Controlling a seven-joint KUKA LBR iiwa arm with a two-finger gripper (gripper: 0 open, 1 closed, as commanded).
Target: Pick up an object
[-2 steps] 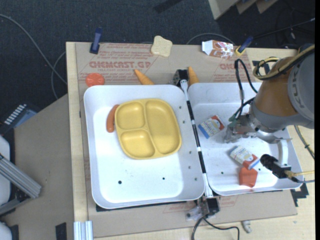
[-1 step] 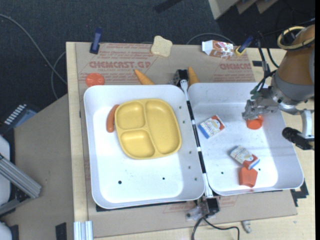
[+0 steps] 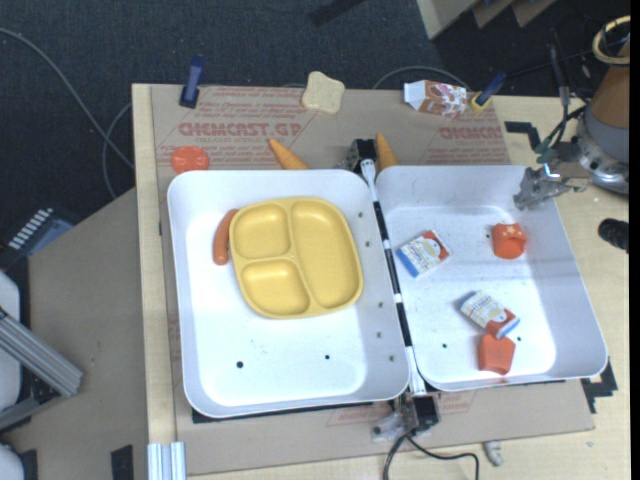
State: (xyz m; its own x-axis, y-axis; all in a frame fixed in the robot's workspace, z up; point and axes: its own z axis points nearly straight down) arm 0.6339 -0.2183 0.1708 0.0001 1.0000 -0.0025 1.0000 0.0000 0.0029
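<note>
The right bin holds a small white and blue carton, a red-orange tomato-like toy, a second small carton and a red-orange block. My gripper hangs over the far right corner of this bin, up and to the right of the tomato-like toy and apart from it. Nothing shows in its grasp. In the left bin a yellow divided plate lies with a red sausage along its left side.
Behind the bins on the cardboard lie a bread slice, a carrot, an orange piece, an orange cap, a blue clip and a wrapper. The bins' shared rim runs down the middle.
</note>
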